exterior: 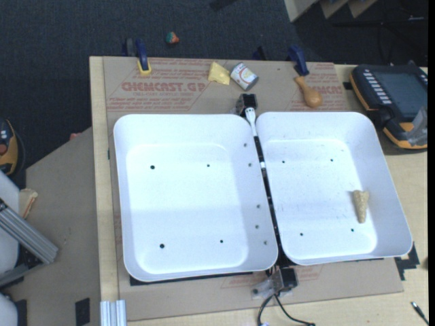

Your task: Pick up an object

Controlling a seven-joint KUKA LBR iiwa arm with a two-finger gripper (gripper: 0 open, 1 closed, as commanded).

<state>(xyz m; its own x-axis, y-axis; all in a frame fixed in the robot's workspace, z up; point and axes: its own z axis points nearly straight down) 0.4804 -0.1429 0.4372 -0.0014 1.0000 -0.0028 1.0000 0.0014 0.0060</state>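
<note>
A small tan, cone-shaped object (360,205) lies in the right white bin (319,131), close to that bin's right wall and a little below its middle. The left white bin (136,131) sits beside it, sharing the central seam.
On the board behind the bins lie a yellow wedge (219,74), a small white box (244,76) and a brown wooden piece (309,94). Blue clamps (142,55) hold the board's back edge. A black and yellow pendant (394,94) rests at the far right.
</note>
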